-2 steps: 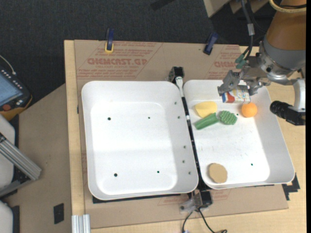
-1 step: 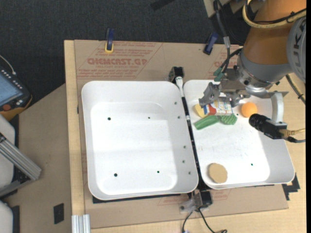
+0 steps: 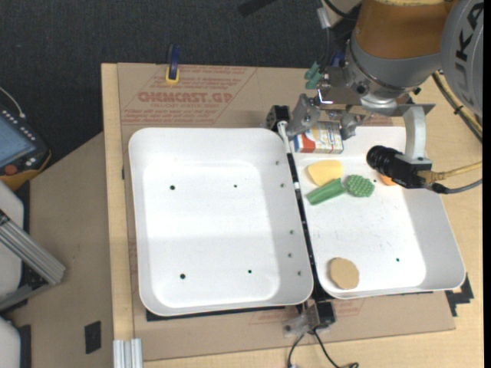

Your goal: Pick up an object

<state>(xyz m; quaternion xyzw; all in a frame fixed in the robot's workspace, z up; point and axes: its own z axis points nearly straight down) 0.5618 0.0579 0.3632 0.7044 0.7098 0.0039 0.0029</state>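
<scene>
My gripper (image 3: 323, 123) hangs low over the far left corner of the right bin (image 3: 414, 244). Right under it lies a small carton (image 3: 323, 139) with a red, white and blue label, partly hidden by the gripper's metal parts. I cannot tell whether the carton is touched. In front of the carton lie a yellow wedge (image 3: 324, 171) and a green brush-like piece (image 3: 342, 188). A tan round disc (image 3: 344, 273) rests near the bin's front edge. A small orange item (image 3: 387, 179) peeks out behind a black part of the arm.
The left bin (image 3: 207, 213) stands beside the right one, their rims meeting at a dark divider (image 3: 298, 205). Both sit on a cardboard sheet (image 3: 192, 90). A black cylinder (image 3: 387, 162) with a cable juts from the wrist over the right bin.
</scene>
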